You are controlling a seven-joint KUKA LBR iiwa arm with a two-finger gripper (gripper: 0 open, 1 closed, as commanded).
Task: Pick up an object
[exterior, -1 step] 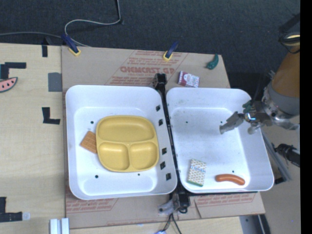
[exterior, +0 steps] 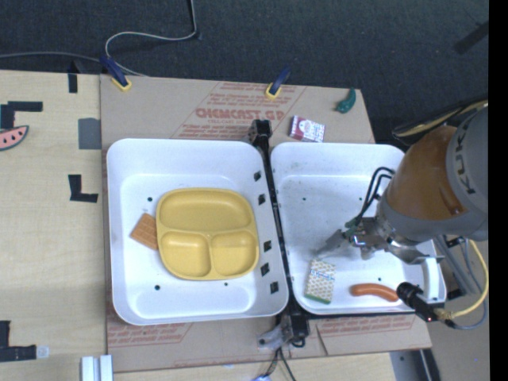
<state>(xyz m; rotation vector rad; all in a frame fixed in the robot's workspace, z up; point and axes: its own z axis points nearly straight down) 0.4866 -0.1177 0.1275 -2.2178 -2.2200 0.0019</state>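
In the right bin [exterior: 317, 161], a small green-and-white checkered packet [exterior: 321, 281] lies by the front left corner. An orange sausage-shaped piece [exterior: 375, 291] lies to its right along the front wall. My gripper [exterior: 327, 247] reaches in from the right and hangs low over the bin floor, just above and behind the packet and apart from it. Nothing shows in the gripper. The grey arm with its orange band [exterior: 425, 185] covers the bin's right side.
The left bin [exterior: 127, 213] holds a yellow divided plate [exterior: 208, 232] with a brown flat piece [exterior: 145, 230] tucked under its left edge. A small red-and-white packet [exterior: 305, 128] and a green clip [exterior: 346, 101] lie on the cardboard behind the bins.
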